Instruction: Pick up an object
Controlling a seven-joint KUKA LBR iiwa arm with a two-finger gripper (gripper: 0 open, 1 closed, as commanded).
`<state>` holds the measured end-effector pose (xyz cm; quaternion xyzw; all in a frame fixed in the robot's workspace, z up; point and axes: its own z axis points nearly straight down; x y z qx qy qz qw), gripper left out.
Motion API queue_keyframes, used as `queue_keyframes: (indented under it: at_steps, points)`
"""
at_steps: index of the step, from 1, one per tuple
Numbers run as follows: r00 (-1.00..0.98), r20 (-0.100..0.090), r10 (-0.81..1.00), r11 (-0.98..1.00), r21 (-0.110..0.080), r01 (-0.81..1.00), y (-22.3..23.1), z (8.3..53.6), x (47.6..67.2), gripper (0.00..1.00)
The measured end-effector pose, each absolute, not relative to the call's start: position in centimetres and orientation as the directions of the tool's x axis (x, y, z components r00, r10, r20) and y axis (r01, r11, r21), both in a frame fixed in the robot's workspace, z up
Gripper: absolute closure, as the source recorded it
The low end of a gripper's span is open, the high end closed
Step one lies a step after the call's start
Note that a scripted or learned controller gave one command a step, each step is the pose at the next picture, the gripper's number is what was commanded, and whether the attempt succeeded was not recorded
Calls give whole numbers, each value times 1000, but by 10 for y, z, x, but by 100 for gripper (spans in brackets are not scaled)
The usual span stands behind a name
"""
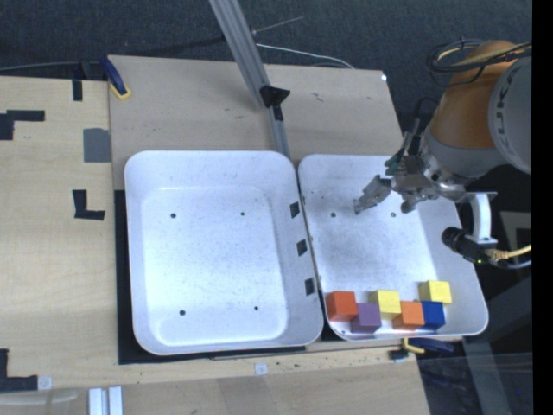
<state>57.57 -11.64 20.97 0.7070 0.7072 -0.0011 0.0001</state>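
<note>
Gripper: the gripper (367,201) hangs over the far part of the right bin (363,249); whether it is apart or together, I cannot tell.
Blocks: two orange, two yellow, one purple, one blue, the blocks (389,309) are clustered at the right bin's near edge, well apart from the gripper.
Left bin: the left bin (207,249) sits beside it, touching.
Table: the table (52,232) is pale wood with dark tape marks.
Pole: a grey metal pole (242,46) slants across the far side.
Floor: the dark floor (346,7) lies beyond.

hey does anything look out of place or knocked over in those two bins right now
Nothing looks spilled or damaged. The small blocks are all huddled along the near edge of the right bin, while the gripper sits over its far end, away from them.
</note>
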Motion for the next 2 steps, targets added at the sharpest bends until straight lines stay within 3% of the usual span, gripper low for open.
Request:
queue_keyframes:
  at_steps: [1,2]
  points:
    - [-2,-2,1000,2,4,1000,-138,248,605,0]
    - [-1,-1,1000,1,-3,1000,-118,239,588,0]
